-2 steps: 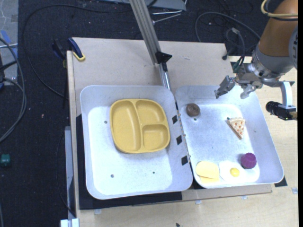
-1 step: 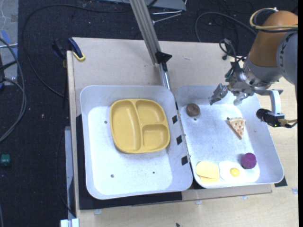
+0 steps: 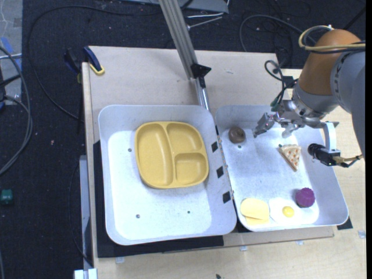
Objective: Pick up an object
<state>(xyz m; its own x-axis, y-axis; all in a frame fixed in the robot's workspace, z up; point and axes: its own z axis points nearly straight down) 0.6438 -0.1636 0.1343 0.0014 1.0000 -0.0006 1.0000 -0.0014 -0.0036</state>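
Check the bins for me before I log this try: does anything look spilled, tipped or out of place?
Nothing stands out. The yellow divided plate lies flat in the left bin. The toy foods lie apart in the right bin, none over the rim. The gripper hovers above its far end.

No text, label or number is legible — none anywhere.

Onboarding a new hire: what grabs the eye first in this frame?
The yellow divided tray in the left bin. Next, the arm's orange band at upper right, gripper over the right bin, with a purple ball near that bin's front right corner.
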